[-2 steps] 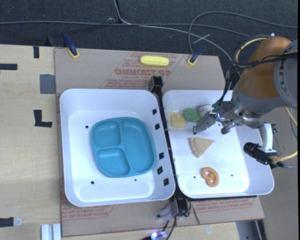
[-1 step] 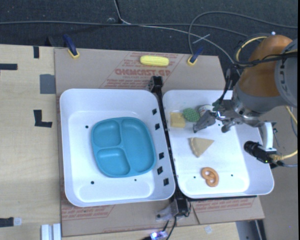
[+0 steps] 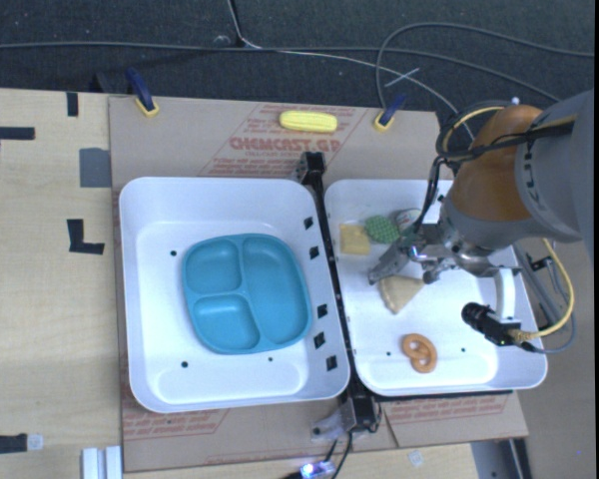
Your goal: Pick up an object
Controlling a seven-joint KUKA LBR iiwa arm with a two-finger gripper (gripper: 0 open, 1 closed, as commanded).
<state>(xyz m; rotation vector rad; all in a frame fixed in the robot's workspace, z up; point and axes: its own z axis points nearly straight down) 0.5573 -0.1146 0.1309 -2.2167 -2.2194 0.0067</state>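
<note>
Down in front, a pretzel [image 3: 417, 352] lies alone in the right bin [image 3: 459, 377]. Higher up, the gripper [image 3: 394, 264] hangs just over a pale wedge [image 3: 400, 291] — I cannot tell how wide it is. It might slip off the slanted wedge — or bump the yellow block [image 3: 353, 239] and green piece [image 3: 382, 228] close by.

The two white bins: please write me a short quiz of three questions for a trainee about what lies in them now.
1. True or false: the blue plate lies in the left bin.
2. Which item in the right bin lies nearest its front edge?
A. pretzel
B. green item
C. cheese wedge
3. Fill in: the yellow corn cob lies on the ____, outside both bins.

Key: 1 true; 2 A; 3 cardboard.
</note>
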